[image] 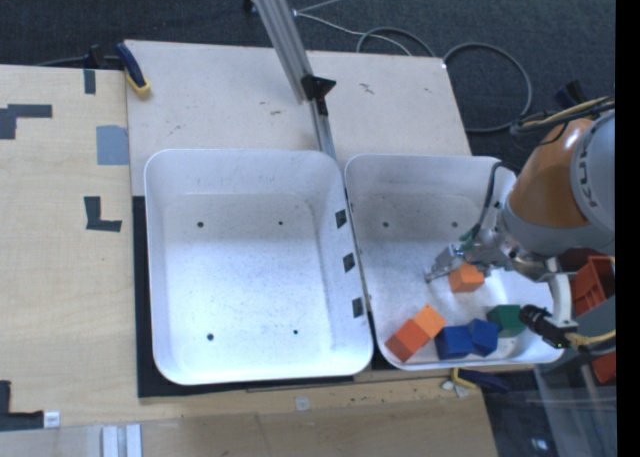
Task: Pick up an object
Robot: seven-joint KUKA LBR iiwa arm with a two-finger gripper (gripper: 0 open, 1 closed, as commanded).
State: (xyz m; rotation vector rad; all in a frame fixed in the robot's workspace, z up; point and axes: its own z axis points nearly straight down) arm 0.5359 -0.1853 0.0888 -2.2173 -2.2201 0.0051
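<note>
My gripper (452, 267) reaches down into the right bin (400, 180) from the right, low over its floor near the front right. A small orange block (467, 279) lies right against the gripper's tip, on its right side; whether it is held is unclear. Further forward in the same bin lie a longer orange block (415, 333), two blue blocks (455, 342) (485, 335) and a green piece (508, 318), all bunched along the front wall.
The left bin (160, 245) stands beside the right one, with a shared wall between them. A metal pole (285, 30) slants over the bench behind the bins. Cables lie on the dark floor at the back right.
</note>
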